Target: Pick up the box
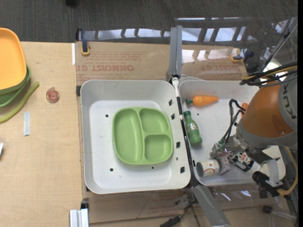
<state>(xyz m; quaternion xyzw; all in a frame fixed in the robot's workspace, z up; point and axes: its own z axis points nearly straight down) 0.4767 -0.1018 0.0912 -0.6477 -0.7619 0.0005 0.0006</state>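
On the wooden bench (47,150) at far left lies an orange plate (9,56), well apart from the work. The left bin (94,141) holds a green divided plate (142,136) and has no part in this step. Across the shared wall, the right bin (213,122) has a green bottle (191,128) lying close to that wall, a carrot (204,100) near the far rim, and a paper cup (210,167) on its side by the near rim. Just right of the cup, the gripper (226,151) is low in the bin beneath the arm (265,110). Whether it is open or closed cannot be told through the clutter of cables and metal. What looks like the box (242,161), small and white with red and dark print, lies just beside the gripper toward the near rim, partly hidden by the wrist. The step appears to be the final approach or grasp attempt. Next, the gripper needs to be centred over the box and closed squarely on it before lifting. Room is tight: the cup touches or nearly touches on the left and the near rim is close. The open floor lies toward the bin's middle.
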